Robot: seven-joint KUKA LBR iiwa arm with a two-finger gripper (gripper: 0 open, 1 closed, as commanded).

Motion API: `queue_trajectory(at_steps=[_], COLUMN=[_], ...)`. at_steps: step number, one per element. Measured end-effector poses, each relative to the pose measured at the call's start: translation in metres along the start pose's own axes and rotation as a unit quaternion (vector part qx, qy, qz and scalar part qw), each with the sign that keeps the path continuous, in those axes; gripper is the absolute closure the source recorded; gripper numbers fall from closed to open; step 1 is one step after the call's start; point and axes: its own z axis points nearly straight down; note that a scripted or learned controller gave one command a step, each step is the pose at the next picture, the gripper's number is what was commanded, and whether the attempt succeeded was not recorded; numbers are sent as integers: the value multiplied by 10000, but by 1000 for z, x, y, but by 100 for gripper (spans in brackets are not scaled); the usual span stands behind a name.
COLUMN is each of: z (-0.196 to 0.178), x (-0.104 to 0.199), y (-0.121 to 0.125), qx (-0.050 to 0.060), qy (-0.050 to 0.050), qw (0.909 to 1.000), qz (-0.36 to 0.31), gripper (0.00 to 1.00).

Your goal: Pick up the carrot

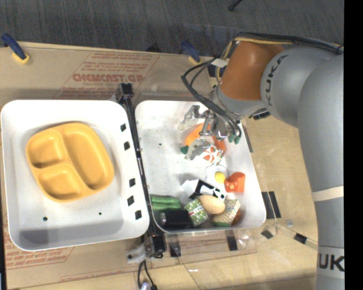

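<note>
I was at the grasp stage of the pick; my gripper (204, 130) hung over the upper middle of the right bin (150, 156), and the carrot (196, 133), a short orange taper with a green tip at its lower left end, lay directly at my fingers, partly covered by them; my metal fingers (193, 115) appeared spread on either side of the orange body, but I could not confirm that they pinched it, so I judged the carrot as not yet secured; the next move called for a firm closure across the narrow width of the carrot, then a straight lift clear of the bin wall; the carrot looked smooth and hard, probably moulded plastic, and its rounded taper could slip out of a loose pinch; just below my fingers lay a white and orange patterned item (210, 154), close enough to be caught by mistake; further below sat a red block (235, 183), a pale egg-shaped piece (212, 205) and a green item (165, 202), all glossy toy forms; well to my left, in the other bin (18, 222), rested a yellow compartment tray (69, 160), matte and rounded.
</note>
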Motion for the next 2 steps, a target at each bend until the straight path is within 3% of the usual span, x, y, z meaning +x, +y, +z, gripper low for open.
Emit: queue_trajectory(at_steps=[1, 2], z=[-19, -19], x=[-6, -6], y=[1, 1], qx=[28, 26], qy=[-88, -86], qw=[9999, 9999], qz=[-48, -51], gripper=[100, 0])
